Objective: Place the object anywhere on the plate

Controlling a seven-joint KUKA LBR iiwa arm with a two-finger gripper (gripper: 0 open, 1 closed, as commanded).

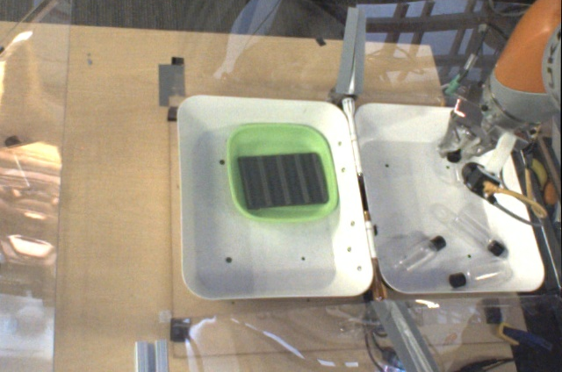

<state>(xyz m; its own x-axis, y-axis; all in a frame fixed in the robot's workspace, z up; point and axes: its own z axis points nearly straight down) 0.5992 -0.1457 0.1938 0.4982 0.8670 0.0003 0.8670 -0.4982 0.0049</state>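
A green square plate [235, 153] with a dark ridged inset lies in the middle of the left white bin [204, 221]. Several clear tubes with black caps lie at the near end of the right bin [397, 160]: one [419, 250] at the left, one [479, 233] to its right, one [474, 276] by the front rim. My gripper [460, 142] hangs at the right bin's far right side, under the grey wrist and orange band. It is well above and behind the tubes, and far right of the plate.
A grey metal post [350, 54] rises at the far end of the seam between the bins. Cables and a black fitting [479, 177] trail from the wrist over the right bin's right rim. Wooden benchtop [97, 186] stretches to the left.
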